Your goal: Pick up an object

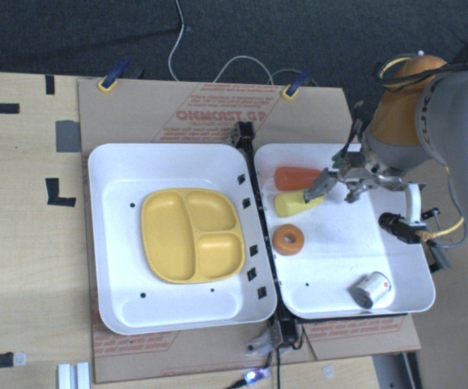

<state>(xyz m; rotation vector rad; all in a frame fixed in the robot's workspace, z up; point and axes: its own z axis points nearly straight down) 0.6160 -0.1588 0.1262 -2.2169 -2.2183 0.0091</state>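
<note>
The hand (331,183) hangs over the upper part of the right bin (404,298), reaching in from the right below the arm's orange band (400,108). Its two dark fingers (319,188) point down and to the left, and their tips sit at the right end of the yellow block (292,204), which lies against the bin floor. Whether the fingers are spread or closed around that block cannot be told from this slanted view, since the tips and the block overlap.

Just above the yellow block lies an orange-red carrot-shaped piece (297,176), close to it and partly behind the fingers. Below the block, a little apart, sits an orange ring like a small doughnut (288,239). Well apart from these, near the lower right corner of the same bin, a silver can (371,289) lies on its side.

The left bin (112,209) holds a yellow divided plate (192,235) with three compartments, set near its middle. Both bins rest side by side on a cardboard sheet (210,108) on the wooden worktop (23,250), with a black divider (254,217) running between them.
</note>
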